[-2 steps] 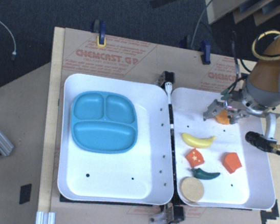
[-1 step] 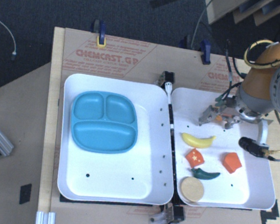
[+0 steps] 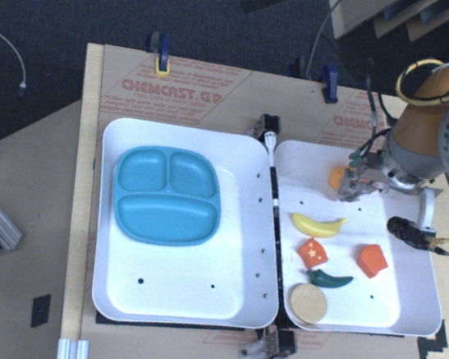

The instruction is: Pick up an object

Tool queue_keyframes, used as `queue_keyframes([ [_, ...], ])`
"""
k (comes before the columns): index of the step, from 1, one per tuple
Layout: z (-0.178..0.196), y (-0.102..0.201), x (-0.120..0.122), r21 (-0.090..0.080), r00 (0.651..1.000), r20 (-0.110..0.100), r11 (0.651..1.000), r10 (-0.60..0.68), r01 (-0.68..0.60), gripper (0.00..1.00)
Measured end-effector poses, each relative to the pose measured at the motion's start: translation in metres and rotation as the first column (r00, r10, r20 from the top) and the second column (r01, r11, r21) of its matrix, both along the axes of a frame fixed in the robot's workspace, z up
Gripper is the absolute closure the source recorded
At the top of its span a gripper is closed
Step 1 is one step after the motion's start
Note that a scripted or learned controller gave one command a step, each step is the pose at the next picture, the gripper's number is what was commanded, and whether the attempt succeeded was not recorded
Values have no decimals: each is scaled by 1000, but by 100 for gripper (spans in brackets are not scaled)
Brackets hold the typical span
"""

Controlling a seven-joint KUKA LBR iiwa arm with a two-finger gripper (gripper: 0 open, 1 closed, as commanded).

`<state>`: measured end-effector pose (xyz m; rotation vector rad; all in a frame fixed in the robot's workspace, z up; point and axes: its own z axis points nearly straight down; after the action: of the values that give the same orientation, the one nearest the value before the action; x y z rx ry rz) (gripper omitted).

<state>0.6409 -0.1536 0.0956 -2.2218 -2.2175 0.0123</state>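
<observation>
Gripper (image 3: 354, 187) hangs low in the right bin (image 3: 414, 305), near its back wall; whether it is open cannot be told. A small orange object (image 3: 336, 179) sits just to its left, touching or nearly so, the closest pick; banana (image 3: 317, 224) lies nearer the camera.

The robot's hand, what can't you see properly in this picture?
- Gripper, camera view: too small and dark to tell its grasp.
- Orange object, camera view: the gripper covers part of it, so its shape is unclear.
- Round tan object, camera view: too small to identify.
</observation>
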Motion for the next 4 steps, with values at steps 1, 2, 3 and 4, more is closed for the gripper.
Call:
queue_keyframes([
  [1, 55, 10, 1, 2, 1000, 13, 1000, 3, -3, 100],
  [2, 107, 6, 12, 1, 1000, 16, 1000, 3, -3, 100],
  [3, 149, 6, 13, 2, 1000, 13, 1000, 3, -3, 100],
  [4, 153, 53, 2, 5, 1000, 5, 1000, 4, -4, 100],
])
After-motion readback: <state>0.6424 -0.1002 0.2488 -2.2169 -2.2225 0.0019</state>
